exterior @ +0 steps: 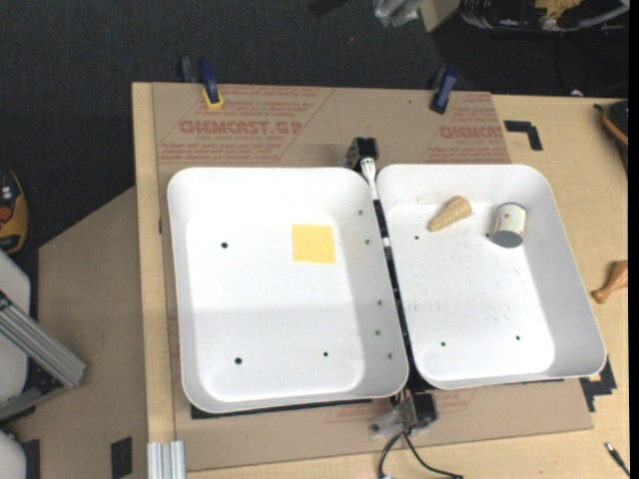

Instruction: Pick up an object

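Observation:
A flat yellow square (314, 243) lies in the upper middle of the left bin (182, 287). In the right bin (574, 297), near its far side, a tan cone-shaped piece (449, 213) lies on its side. Just to its right rests a small grey-and-white cylinder (507, 225), a short gap away from the cone. All three objects lie loose on the bin floors with nothing touching them.
The bins sit side by side on a brown board (300, 118), held by blue clamps (210, 83) (442, 90) at the far edge. A black latch (362, 152) sits between the bins. Dark clutter and cables (499, 3) lie beyond the bench. A wooden piece (611, 285) pokes in at right.

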### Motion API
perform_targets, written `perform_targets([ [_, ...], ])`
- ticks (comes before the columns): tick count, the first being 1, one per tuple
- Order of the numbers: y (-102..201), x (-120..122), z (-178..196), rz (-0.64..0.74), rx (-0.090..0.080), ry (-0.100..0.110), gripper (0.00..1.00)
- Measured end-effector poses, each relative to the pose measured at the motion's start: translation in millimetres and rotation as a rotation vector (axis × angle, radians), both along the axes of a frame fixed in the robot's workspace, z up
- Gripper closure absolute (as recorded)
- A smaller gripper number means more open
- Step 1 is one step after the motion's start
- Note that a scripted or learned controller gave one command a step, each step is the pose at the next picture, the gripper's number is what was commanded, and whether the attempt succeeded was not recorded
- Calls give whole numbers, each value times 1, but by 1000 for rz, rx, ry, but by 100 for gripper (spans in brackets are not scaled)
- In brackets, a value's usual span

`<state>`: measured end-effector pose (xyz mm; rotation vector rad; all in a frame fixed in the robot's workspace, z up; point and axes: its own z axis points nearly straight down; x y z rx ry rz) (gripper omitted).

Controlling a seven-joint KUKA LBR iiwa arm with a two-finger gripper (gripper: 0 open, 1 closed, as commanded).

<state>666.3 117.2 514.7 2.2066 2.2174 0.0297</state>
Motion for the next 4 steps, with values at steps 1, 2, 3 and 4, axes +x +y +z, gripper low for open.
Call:
perform_targets([
  [1,34,-1,-159,-2,-6,35,100],
  [2,79,0,-201,-4,-4,25,100],
  [3,108,-1,33,-1,3,1,100],
  [4,106,-2,-159,-7,-10,40,100],
])
